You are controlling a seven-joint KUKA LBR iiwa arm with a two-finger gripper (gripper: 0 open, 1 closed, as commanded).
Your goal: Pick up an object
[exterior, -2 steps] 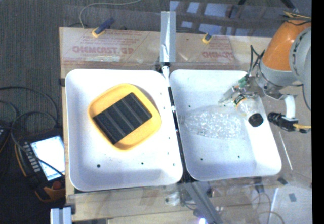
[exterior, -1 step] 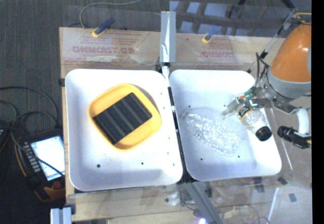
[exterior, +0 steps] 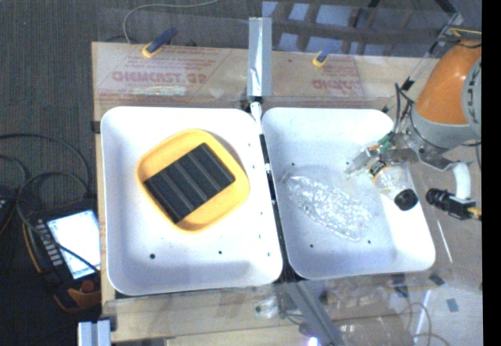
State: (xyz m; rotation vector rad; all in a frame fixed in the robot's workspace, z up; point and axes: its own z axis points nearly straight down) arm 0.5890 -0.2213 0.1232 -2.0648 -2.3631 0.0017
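Left bin (exterior: 117,258): we log one yellow dish-like object with a dark ribbed insert (exterior: 193,180), lying flat, turned at a slant, near the bin's middle.
Right bin (exterior: 407,254): we see a clear crinkled plastic piece (exterior: 329,203), bag or wrapper, hard to tell which, lying flat near the centre.
Arm (exterior: 446,94): enters from the right, orange band above the wrist, poised over the right bin's far right side.
Gripper (exterior: 374,163): low over the right bin's upper right part, beside the clear plastic but apart from it. We cannot tell from this slant whether the pincer is apart or together; nothing shows between it.
Step in hand: we judge this the approach, no grasp made yet; both candidates rest in their bins.
Next move: we reckon the nearest target is the clear plastic. It calls for a shift left and toward the bin's near side, then a straight descent onto it.
Risk: thin, slippery film may slide out or bunch up.
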